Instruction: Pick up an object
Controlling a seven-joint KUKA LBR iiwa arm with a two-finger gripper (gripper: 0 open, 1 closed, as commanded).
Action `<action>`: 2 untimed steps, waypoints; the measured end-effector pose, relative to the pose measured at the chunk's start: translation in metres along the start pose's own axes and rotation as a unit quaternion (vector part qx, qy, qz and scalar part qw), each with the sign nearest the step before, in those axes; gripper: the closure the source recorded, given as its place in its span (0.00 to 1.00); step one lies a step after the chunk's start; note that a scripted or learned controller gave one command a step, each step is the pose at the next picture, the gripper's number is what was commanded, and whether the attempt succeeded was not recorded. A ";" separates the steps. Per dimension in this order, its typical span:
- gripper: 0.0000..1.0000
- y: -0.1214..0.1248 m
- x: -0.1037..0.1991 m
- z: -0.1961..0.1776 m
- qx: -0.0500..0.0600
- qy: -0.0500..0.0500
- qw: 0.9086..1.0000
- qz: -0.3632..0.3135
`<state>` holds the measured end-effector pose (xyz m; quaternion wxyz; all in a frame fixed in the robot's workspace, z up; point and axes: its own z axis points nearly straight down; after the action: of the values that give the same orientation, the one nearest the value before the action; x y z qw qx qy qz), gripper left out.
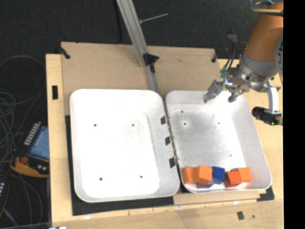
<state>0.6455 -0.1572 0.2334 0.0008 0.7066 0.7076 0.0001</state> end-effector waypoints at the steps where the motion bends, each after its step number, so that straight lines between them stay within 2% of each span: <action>1: 0.00 -0.079 -0.030 -0.001 0.001 -0.001 1.000 0.004; 2: 0.00 -0.088 0.003 -0.014 -0.001 0.001 1.000 -0.002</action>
<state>0.5571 -0.1546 0.2471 0.0006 0.7055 0.7087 0.0010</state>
